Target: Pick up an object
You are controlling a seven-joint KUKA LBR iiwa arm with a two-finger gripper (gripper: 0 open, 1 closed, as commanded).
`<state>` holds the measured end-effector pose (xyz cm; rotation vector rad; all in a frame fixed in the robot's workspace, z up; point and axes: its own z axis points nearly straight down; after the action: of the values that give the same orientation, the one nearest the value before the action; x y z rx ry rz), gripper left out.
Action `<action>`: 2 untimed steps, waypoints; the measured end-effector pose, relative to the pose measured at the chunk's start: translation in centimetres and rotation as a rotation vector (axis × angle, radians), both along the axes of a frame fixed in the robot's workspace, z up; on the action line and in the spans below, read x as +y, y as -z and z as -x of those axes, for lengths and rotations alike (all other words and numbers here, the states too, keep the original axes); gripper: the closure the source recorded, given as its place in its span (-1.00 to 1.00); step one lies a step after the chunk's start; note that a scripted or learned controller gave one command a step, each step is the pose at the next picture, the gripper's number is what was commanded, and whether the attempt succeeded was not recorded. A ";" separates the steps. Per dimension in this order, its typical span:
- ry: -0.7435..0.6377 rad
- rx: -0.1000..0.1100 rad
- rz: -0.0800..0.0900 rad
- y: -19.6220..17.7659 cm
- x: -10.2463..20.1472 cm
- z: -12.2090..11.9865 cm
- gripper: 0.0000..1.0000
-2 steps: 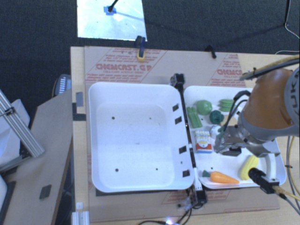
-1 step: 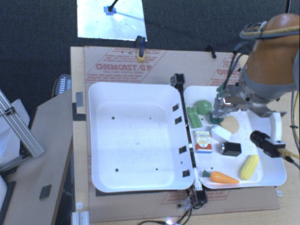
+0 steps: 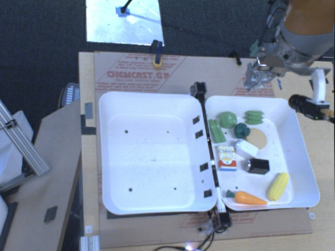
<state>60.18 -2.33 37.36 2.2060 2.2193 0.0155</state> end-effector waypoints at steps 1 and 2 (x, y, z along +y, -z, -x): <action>-0.008 0.006 -0.005 -6.1 9.8 -1.3 1.00; 0.008 0.012 0.000 -4.8 5.6 -6.9 1.00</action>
<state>67.07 3.29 42.13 2.2204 2.2165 0.0024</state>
